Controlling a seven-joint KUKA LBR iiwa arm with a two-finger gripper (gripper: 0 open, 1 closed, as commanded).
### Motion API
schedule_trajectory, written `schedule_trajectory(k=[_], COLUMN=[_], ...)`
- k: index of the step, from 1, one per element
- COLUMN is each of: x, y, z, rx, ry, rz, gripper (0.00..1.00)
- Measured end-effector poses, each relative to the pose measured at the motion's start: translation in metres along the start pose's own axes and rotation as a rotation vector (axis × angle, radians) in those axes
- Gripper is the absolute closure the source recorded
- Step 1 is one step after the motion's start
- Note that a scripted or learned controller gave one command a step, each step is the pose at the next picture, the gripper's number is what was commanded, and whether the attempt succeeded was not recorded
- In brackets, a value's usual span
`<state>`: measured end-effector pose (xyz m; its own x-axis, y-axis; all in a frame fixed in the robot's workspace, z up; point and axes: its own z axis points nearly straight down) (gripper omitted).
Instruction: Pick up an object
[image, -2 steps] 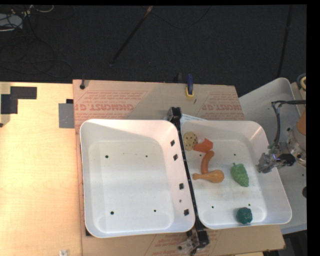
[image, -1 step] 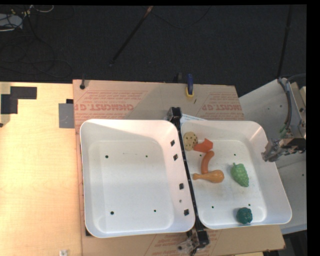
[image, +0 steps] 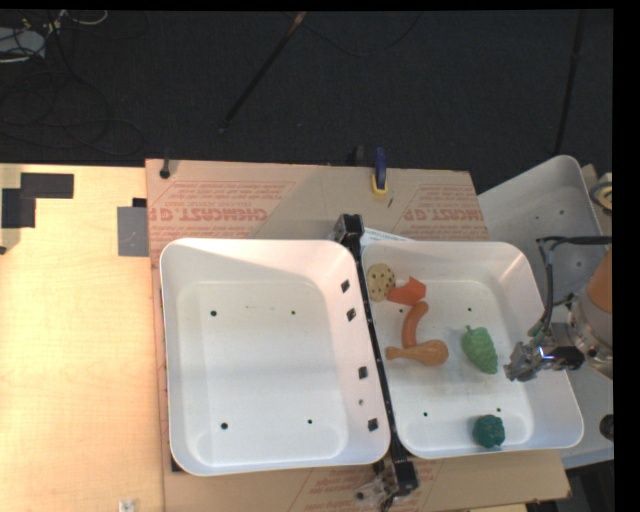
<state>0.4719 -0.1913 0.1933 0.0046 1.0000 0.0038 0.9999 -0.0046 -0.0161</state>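
I am watching through a single fixed camera, mounted above the bench and looking down at a slant. It is sitting far enough back that it is taking in both white bins whole: the left bin (image: 260, 350) is lying near the middle of my picture and the right bin (image: 470, 345) toward the right. It is facing the far side of the bench, so the dark floor (image: 300, 80) with its cables is filling the top of my picture. The wooden tabletop (image: 75, 340) is running down the left side. The arm's gripper (image: 522, 366) is reaching in from the right edge.
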Motion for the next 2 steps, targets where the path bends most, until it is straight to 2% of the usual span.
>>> schedule_trajectory(k=[1, 2], x=[-0.0002, -0.0010], y=[0.0028, 0.0027], z=[-0.0172, -0.0265], rx=[-0.012, -0.011], ry=[-0.002, -0.002], rz=[-0.001, 0.000], gripper=[1.00, 1.00])
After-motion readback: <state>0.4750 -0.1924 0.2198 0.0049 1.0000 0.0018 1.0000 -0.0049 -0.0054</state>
